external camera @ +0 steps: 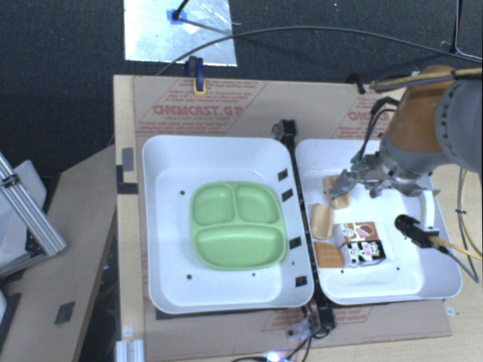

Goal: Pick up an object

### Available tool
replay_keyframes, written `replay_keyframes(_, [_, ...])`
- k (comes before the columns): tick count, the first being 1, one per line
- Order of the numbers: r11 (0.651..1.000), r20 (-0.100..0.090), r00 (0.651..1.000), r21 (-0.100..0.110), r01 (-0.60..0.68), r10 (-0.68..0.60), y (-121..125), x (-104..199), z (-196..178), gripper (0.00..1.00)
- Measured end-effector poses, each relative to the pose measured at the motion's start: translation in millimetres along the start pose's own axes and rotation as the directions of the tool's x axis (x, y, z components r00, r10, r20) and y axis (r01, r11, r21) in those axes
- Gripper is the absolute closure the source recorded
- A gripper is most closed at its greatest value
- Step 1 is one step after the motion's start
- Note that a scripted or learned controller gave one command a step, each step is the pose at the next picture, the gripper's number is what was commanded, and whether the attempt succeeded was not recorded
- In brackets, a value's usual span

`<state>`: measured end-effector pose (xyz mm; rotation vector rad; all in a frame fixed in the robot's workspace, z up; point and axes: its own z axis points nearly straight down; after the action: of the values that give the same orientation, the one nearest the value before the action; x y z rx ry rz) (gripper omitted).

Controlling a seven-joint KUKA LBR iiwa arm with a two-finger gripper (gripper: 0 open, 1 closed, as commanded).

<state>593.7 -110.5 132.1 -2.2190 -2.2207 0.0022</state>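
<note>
While gripper (341, 185) hovers over rt bin (434, 277), green plate (238, 225) in lt bin (162, 202)

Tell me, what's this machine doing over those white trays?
A robot arm is trying to pick something up. Its end effector sits low in the right bin, close to a tan piece; I can't see anything gripped. A printed card and an orange-brown square lie nearby. The left bin holds a green divided plate.
</note>
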Motion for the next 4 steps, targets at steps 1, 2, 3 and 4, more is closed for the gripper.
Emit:
replay_keyframes(1, [1.000, 0.000, 1.000, -0.002, -0.001, 0.001, 0.6, 0.4, 49.5, 0.00])
replay_keyframes(2, [1.000, 0.001, 1.000, -0.005, -0.002, 0.002, 1.5, 0.1, 36.8, 1.00])
replay_keyframes(3, [1.000, 0.002, 1.000, -0.009, 0.003, -0.003, 3.9, 0.5, -27.6, 1.00])
replay_keyframes(4, [1.000, 0.002, 1.000, -0.009, 0.000, 0.000, -1.9, -5.9, -77.1, 1.00])
